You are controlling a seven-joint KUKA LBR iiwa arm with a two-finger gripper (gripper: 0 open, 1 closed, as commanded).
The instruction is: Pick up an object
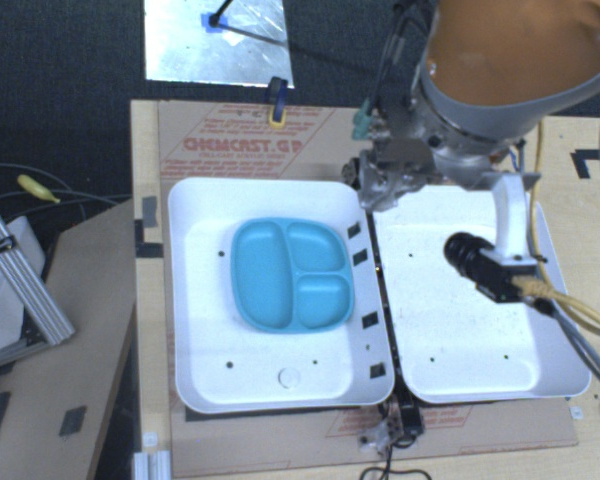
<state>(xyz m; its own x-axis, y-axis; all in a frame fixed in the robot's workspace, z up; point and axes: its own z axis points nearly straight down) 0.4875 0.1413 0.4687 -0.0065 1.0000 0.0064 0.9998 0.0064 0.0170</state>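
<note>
Blue plastic stands out at once in the camera view: a divided plate (289, 274) with three compartments lies flat in the middle of the left bin (195, 298), a little toward the bin's far half, well apart from every wall. Near the bin's front edge, just below the plate, a small round white mark or disc (289, 376) sits on the white floor; what it is cannot be told.

The right bin (460, 368) lies touching the left one along a shared seam, where small black clips (360, 258) sit in a row. Both bins rest on a sheet of brown cardboard (240, 133) printed with red lettering.

The arm (520, 38) reaches in from the upper right, its broad orange band over a grey ring. Below it the gripper (382, 190) hangs over the far end of the seam between the bins, above the upper right corner of the left bin and apart from the plate. Whether it is open or closed cannot be told, since the wrist body hides it. A black cylindrical part (477, 260) on a white bracket hangs over the right bin, with yellow cable (570, 308) trailing away to the right.
</note>
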